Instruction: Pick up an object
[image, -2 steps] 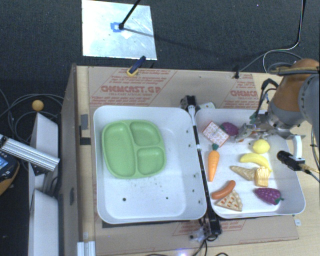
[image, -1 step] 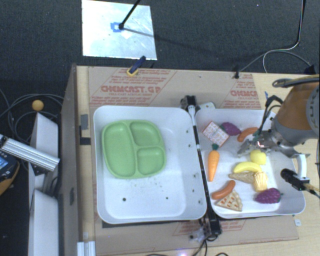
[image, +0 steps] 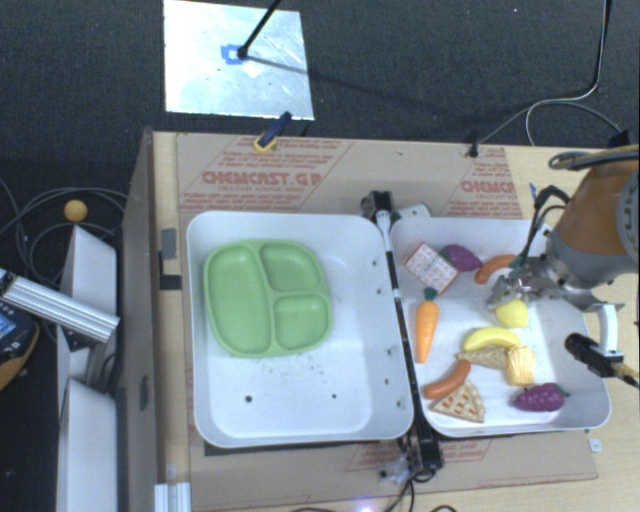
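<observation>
The right bin (image: 590, 405) holds several toy foods: a pink and white cube (image: 430, 267), a purple eggplant (image: 461, 257), an orange sausage (image: 495, 267), a carrot (image: 427, 328), a banana (image: 491, 339) and a round yellow fruit (image: 513, 315). Nearer the front lie a second sausage (image: 446, 379), a waffle piece (image: 459, 404), a yellow corn piece (image: 519, 366) and purple grapes (image: 538, 397). My gripper (image: 508, 291) hangs low over the bin's far right part, just above the yellow fruit and beside the orange sausage. Its tips are partly hidden by its own body.
The left bin (image: 230, 420) carries a green divided plate (image: 267, 297) at its far left. A black divider (image: 400, 320) runs between the bins. The grey arm (image: 600, 235) comes in from the right, and a black part (image: 590, 352) juts over the right bin's edge.
</observation>
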